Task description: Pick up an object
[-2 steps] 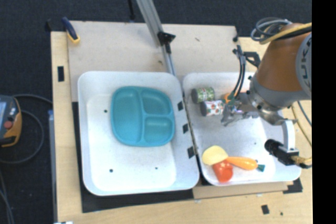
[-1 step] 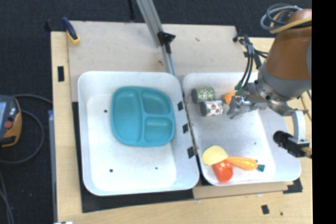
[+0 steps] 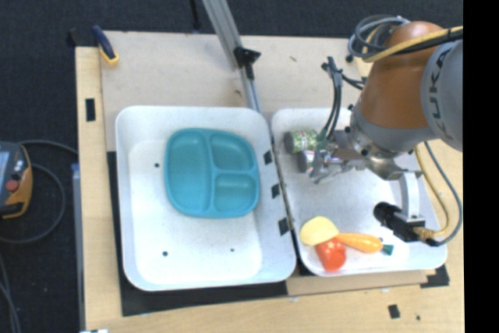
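My gripper (image 3: 317, 166) hangs low over the far left part of the right bin (image 3: 355, 203), below the orange wrist band. A small green and grey can (image 3: 301, 141) lies on its side just beyond the gripper, close to it or touching; I cannot tell which. Along the bin's near edge lie a yellow lemon-like piece (image 3: 318, 229), a red pepper-like piece (image 3: 331, 255) and an orange carrot-like piece (image 3: 360, 242).
The left bin (image 3: 144, 246) holds a blue divided plate (image 3: 212, 171). A metal pole (image 3: 218, 12) slants up from between the bins. A black fitting (image 3: 394, 221) on cables sits by the right bin's right side.
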Robot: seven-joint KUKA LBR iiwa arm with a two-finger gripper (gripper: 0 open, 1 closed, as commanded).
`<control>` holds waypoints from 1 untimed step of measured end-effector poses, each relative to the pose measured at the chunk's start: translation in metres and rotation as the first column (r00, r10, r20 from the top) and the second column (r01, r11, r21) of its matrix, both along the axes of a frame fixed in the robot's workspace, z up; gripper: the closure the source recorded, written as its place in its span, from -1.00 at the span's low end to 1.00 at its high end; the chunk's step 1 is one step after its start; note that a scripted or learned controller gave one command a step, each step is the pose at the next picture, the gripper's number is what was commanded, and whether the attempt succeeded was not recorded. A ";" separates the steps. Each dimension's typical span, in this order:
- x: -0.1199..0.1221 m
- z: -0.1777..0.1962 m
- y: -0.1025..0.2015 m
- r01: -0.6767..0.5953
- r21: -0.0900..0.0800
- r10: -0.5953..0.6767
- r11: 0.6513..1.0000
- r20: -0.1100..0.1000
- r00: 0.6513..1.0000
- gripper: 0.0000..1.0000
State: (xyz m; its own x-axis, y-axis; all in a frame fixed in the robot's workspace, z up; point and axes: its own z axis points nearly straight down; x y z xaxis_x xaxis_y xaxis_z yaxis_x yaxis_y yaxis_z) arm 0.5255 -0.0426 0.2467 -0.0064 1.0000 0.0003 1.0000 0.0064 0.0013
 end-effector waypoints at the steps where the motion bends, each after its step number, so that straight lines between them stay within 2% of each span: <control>1: -0.007 0.005 0.047 -0.002 0.001 0.002 1.000 0.000 1.000 1.00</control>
State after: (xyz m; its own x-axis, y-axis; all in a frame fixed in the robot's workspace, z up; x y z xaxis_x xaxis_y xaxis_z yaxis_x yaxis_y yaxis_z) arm 0.5187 0.0048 0.2514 -0.0080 1.0000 0.0017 1.0000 0.0080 0.0017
